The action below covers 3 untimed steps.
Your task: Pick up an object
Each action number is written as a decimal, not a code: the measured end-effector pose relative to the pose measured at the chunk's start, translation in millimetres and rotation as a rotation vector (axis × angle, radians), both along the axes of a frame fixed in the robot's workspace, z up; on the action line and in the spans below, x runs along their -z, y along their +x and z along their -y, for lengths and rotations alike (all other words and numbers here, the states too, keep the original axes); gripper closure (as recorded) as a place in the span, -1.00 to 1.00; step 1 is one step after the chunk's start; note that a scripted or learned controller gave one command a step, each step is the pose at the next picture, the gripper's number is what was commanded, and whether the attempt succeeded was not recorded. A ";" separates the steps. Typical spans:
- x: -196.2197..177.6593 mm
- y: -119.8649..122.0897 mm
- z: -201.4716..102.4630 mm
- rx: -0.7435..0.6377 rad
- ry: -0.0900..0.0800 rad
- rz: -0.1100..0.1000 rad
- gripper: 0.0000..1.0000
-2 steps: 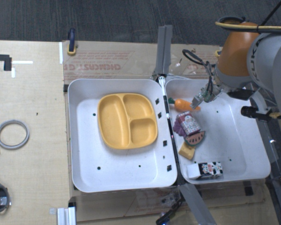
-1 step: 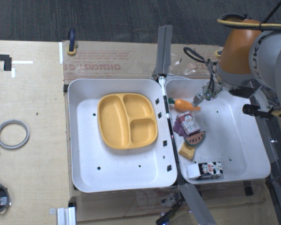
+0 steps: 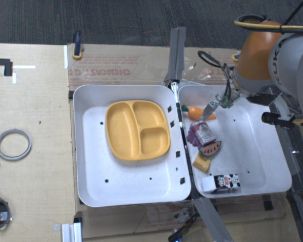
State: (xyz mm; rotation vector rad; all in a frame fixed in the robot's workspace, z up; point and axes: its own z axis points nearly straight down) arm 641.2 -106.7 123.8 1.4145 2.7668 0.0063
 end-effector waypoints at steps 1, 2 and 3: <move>22.7 -47.5 -7.1 0.475 0.021 -0.008 -1.00; 12.5 -46.8 -7.1 0.472 0.021 -0.007 1.00; -68.0 -30.6 -44.1 0.261 0.014 -0.030 1.00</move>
